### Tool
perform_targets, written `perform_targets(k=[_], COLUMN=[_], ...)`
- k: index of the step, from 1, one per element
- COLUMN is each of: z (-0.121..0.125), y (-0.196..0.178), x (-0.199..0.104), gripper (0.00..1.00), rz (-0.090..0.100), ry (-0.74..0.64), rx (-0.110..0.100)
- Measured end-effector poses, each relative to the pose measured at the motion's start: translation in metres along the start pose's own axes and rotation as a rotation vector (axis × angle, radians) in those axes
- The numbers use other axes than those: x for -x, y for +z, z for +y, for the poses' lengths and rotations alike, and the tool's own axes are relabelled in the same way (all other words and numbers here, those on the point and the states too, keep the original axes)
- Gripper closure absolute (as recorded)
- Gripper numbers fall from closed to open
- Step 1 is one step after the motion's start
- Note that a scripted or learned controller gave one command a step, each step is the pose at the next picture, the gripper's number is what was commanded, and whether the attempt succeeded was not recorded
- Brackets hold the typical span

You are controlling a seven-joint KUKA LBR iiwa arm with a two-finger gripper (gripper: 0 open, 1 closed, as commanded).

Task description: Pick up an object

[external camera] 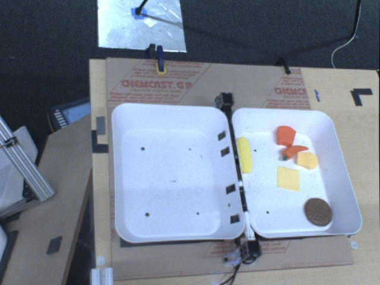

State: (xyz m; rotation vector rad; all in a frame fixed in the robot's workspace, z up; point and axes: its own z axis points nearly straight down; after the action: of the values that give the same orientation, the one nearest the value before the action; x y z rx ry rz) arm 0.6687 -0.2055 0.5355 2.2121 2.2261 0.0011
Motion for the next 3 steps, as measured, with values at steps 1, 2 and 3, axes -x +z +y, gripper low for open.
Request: perform_targets(k=[1, 2, 3], z=[0.0, 0.0, 0.0], y=[0.0, 0.0, 0.0001], x=[0.0, 0.0, 0.0], gripper=[1.0, 1.0, 1.0], rz=[0.0, 0.0, 0.0], ry=[0.0, 0.0, 0.0], rx=[0.0, 0.0, 0.0])
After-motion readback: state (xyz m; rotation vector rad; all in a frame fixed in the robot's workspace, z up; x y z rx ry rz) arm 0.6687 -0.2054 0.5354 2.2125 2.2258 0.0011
